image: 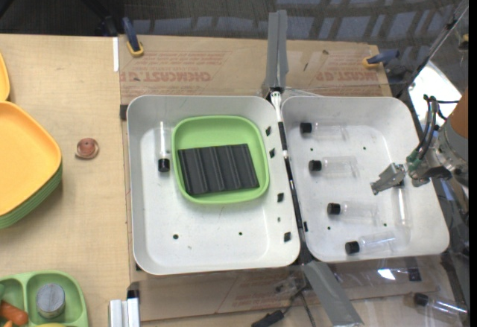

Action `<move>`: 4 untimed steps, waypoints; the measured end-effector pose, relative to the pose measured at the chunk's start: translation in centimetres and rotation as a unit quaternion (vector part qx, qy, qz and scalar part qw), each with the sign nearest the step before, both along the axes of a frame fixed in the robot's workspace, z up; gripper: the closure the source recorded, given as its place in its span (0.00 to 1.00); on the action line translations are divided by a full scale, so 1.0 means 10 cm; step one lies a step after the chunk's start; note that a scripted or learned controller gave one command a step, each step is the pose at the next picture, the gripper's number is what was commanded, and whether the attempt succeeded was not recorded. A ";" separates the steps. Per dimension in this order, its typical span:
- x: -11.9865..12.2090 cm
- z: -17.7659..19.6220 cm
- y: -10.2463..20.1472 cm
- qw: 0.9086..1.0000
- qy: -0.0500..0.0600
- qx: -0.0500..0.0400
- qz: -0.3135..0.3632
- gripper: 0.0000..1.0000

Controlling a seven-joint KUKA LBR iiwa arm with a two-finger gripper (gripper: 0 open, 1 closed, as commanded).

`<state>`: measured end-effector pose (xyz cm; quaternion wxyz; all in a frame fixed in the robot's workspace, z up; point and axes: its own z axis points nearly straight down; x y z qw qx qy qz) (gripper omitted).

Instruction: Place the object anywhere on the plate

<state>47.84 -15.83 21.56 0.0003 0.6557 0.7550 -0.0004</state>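
Note:
A green square plate lies in the left bin. A dark grey ribbed slab rests flat on the plate and covers most of its floor. Just left of the plate lies a clear vial with a black cap, on the bin floor. My gripper hangs low over the right side of the right bin, with the arm coming in from the right edge. Several clear black-capped vials are scattered in that bin, one of them to the gripper's left. A faint clear vial lies just below the gripper.
Outside the bins, yellow plates are stacked on the wooden table at the left, near a small reddish knob. A green divided tray sits at the bottom left. A grey post stands behind the seam between the bins.

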 end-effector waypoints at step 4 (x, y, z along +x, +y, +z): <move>0.00 0.00 0.00 1.000 0.000 0.000 0.000 0.00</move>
